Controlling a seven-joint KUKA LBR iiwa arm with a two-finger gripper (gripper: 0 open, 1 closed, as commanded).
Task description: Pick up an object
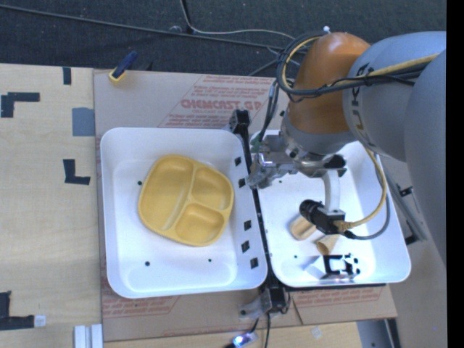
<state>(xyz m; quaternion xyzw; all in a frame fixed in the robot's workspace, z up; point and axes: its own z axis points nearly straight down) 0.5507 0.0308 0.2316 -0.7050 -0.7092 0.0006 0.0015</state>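
Two white bins side by side. Left bin [116, 194] holds a yellow divided plate [187, 199], lying flat near its middle. Right bin [384, 259] holds small tan pieces [303, 228], possibly wooden blocks, near a black cylindrical part on the wrist. Gripper [262, 171] sits low at the divider between bins, over the right bin's upper left corner; nothing visible in it, and its open or closed state cannot be told. Judged step: approach, no grasp yet. Next move calls for centring over a chosen object, then descending.
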